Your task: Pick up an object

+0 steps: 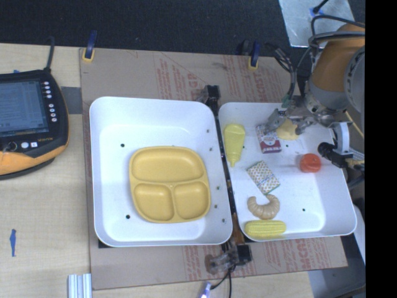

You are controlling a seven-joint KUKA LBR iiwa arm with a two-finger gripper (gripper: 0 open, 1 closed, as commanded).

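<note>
Over the right bin (335,225), from my seat, the gripper (286,121) sits low at the far edge, right by a small red-and-white packet (269,143) and a pale yellow lump (287,131) that I can't identify. I cannot tell from this slanted camera view how the claw is set, or whether anything is caught in it. Those two are the nearest candidates for the pick. Others lie apart in the same bin: a yellow squash-like toy (234,141), a patterned packet (263,177), a croissant (264,207), a corn cob (265,229) and a red tomato (310,162). The left bin (111,166) holds a yellow divided plate (169,183).

My worry is that packet and lump sit so close together that a closing grasp could nudge one aside or pinch both, then drop them on lifting. Writing on the packets and on the pendant screen (23,107) is too small to read.
</note>
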